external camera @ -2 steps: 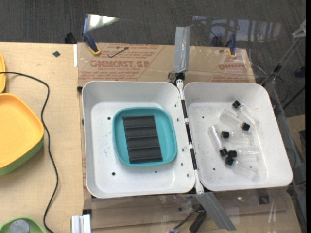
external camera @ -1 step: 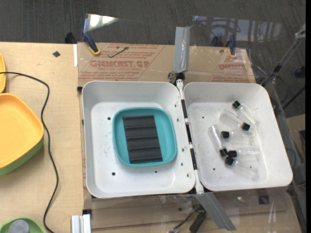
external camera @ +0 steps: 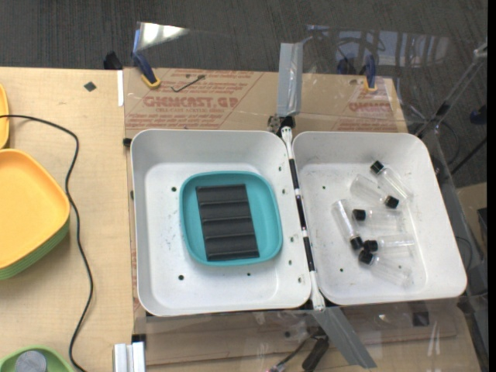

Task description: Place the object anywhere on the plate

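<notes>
Capped vials [external camera: 370,217], teal plate [external camera: 231,217], yellow dishes [external camera: 31,208]

Arm's colours, shapes, markings (cables and screws too), cannot tell

Teal plate [external camera: 269,223] in left bin; clear black-capped vials [external camera: 346,222] in right.

Wooden bench [external camera: 54,316] bears two white bins [external camera: 147,231], yellow plates [external camera: 27,208]
</notes>
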